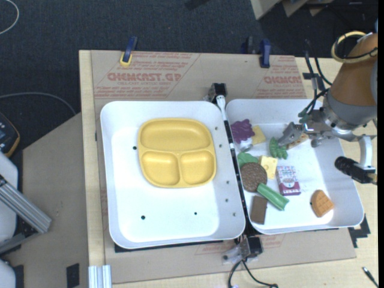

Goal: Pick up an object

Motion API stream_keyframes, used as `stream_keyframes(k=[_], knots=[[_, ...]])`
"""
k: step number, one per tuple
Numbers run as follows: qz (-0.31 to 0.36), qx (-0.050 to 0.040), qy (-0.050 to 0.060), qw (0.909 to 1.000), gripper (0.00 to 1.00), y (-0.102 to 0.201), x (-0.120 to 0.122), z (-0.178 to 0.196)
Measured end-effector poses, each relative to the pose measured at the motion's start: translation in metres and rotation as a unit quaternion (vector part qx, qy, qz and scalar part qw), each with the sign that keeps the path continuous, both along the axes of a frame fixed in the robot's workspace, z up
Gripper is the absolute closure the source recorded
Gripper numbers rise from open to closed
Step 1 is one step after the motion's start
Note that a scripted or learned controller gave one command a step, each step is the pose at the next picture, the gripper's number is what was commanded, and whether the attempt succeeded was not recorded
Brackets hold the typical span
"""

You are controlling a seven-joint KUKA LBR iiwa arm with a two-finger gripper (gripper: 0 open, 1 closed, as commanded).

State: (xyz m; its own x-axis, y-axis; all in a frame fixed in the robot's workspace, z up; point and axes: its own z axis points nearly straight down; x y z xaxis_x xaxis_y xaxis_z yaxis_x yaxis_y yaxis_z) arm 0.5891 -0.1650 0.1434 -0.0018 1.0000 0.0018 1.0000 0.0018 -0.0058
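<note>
Your grey arm with the orange band (354, 80) reached in from the right, over the far part of the right shallow white bin (351, 218). The gripper (287, 138) sat low over that bin's far middle. Its fingers (292, 132) pointed left toward a small green toy piece (277, 148) just at their tips. You could not tell whether they were open or closed, nor whether anything was between them.

All loose items lay in the right bin:
- purple grape-like toy (241, 129) at the far left, with a yellow wedge piece (258, 135) just beside it on the right
- green leaf-shaped piece (246, 159) nearer, touching a round dark brown cookie-like disc (253, 174)
- small yellow block (269, 165) right of the disc
- red and white small carton (288, 180) in the middle
- long green pod-shaped toy (272, 196) lying at a slant near the disc
- brown rectangular bar (258, 209) at the near left corner
- orange waffle-textured biscuit (321, 203) at the near right, well apart from the rest

The left shallow white bin (120, 221) held a yellow three-compartment plastic plate (177, 151) in its far half. Both bins sat side by side on the worktop (90, 131), a board with red printed lettering, clamped at the far edge by a yellow clip (126, 57) and a blue clip (264, 53).
</note>
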Motion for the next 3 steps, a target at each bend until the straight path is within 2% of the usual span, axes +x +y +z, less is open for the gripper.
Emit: stream_keyframes(k=[1,2,3], knots=[[-0.001,0.0002,0.001,1.0,0.0,0.001,-0.001,-0.054],[-0.001,-0.0011,-0.003,1.0,1.0,0.0,0.001,-0.039],[-0.001,-0.0021,-0.006,1.0,1.0,-0.006,0.005,0.006]])
